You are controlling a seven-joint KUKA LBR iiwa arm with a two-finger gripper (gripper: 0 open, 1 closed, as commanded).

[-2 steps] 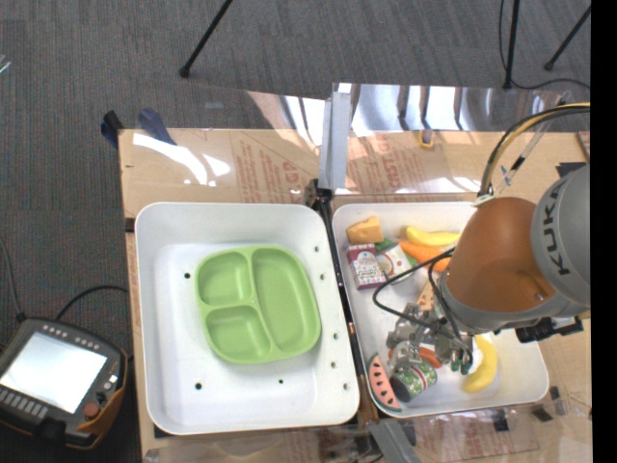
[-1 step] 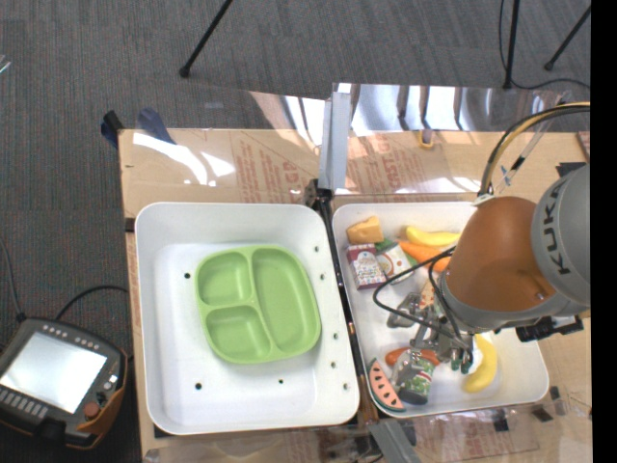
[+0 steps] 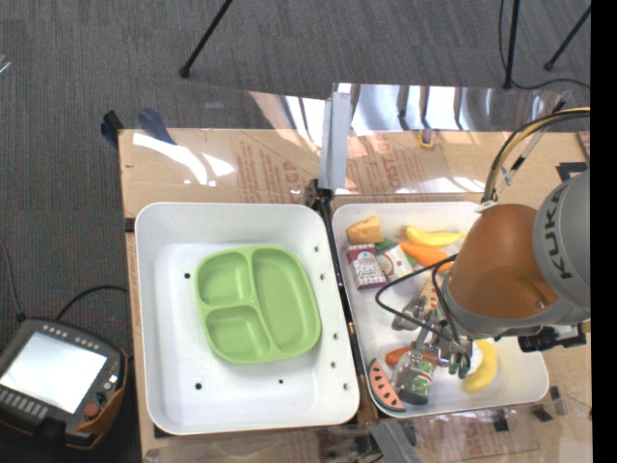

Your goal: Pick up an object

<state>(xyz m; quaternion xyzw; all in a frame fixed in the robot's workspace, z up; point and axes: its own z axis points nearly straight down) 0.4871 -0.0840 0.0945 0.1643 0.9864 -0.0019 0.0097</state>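
Cardboard-topped bench (image 3: 241,167), green divided plate (image 3: 257,304) in left bin (image 3: 159,239), pincer (image 3: 427,358) over right-bin toys

Green divided plate (image 3: 257,303) in left bin (image 3: 159,249); pendant (image 3: 58,379) on floor.

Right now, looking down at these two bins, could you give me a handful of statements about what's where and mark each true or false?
1. The green divided plate lies in the left bin. True.
2. The plate holds a banana. False: its compartments hold nothing; a banana lies in the right bin.
3. The arm reaches over the right bin. True.
4. The watermelon slice sits at the far edge of the right bin. False: it sits at the near left corner.
5. An orange carrot lies beside another banana near the far side of the right bin. True.
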